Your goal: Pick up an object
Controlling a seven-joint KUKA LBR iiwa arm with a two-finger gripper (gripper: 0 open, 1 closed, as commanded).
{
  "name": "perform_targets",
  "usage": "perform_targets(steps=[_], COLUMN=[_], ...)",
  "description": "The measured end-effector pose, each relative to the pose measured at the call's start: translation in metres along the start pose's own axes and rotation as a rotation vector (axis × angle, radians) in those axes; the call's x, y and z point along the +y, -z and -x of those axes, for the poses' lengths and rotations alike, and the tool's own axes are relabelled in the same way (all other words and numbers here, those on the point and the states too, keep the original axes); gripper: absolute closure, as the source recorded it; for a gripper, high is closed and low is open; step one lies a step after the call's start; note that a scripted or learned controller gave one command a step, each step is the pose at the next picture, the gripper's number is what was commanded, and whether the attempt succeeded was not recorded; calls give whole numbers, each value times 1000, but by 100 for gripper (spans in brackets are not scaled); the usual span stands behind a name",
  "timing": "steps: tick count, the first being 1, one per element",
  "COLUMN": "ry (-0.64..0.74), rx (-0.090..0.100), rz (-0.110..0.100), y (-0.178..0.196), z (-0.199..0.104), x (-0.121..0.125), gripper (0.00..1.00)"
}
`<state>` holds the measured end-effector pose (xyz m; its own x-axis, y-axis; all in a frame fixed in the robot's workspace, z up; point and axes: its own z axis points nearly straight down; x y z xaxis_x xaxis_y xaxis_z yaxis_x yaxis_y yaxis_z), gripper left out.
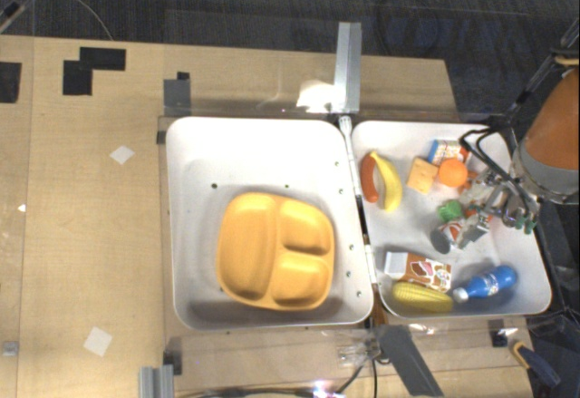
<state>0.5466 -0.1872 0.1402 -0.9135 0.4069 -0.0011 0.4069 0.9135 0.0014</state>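
The end effector [478,222] hangs beside the green toy [450,209]; its grip cannot be told. The toy looks light, rigid, best pinched across its middle.

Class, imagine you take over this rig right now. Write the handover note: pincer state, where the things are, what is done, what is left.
Pincer: low over the middle of the right bin; whether it grips anything cannot be told.
Right bin: banana, orange block, yellow cracker-like piece, green piece, corn cob, blue bottle, small carton.
Left bin: yellow divided plate.
Done: no pick confirmed.
Left: grasp one object and lift it.
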Motion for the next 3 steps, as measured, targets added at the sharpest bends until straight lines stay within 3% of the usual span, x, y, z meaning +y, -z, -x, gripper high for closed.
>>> perform_targets(steps=[1,2,3], ry=[-122,-236,-617], rx=[-31,-32,-1], rz=[9,9,5], y=[-20,-39,-48], z=[13,80,95], x=[20,74,77], gripper=[0,0,0])
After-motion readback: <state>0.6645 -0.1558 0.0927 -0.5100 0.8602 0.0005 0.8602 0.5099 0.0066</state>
